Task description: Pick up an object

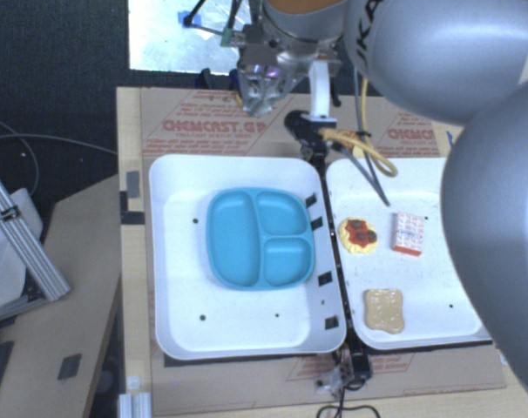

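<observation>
Grey arm, blue tray — left bin

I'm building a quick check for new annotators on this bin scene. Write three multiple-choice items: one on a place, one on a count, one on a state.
1. Where is the blue tray?
A. left bin
B. right bin
C. on the cardboard

2. How many small items lie in the right bin?
A. one
B. three
C. five

3. How does the tray lie?
A. flat, hollows up
B. upside down
C. leaning on the wall

Answers: 1 A, it sits within the left bin. 2 B, a small pizza, a red-and-white box and a toast slice. 3 A, its three compartments face up.
</observation>
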`<action>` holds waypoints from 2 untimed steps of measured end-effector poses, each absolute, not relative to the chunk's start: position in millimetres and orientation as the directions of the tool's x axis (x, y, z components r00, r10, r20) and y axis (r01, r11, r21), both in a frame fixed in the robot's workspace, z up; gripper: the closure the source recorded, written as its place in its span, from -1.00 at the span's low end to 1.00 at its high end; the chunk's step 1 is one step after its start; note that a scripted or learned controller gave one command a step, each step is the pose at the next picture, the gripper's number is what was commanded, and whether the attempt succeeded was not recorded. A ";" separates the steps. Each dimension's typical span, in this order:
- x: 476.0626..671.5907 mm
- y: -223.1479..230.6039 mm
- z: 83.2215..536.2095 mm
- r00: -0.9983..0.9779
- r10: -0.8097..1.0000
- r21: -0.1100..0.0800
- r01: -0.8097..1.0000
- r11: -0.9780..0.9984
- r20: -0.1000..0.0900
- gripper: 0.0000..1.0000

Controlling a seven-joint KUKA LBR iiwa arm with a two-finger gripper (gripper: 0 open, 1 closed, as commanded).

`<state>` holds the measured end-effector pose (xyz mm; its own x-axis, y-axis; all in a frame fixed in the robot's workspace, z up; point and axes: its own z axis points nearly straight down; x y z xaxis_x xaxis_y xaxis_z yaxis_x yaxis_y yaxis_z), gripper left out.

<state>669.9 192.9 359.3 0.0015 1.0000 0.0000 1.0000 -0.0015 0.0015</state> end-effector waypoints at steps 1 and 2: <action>668.7 195.0 360.7 -0.001 1.000 0.002 1.000 0.001 0.001 -1.00; 668.0 237.2 490.7 -0.008 1.000 0.017 1.000 0.008 0.007 -1.00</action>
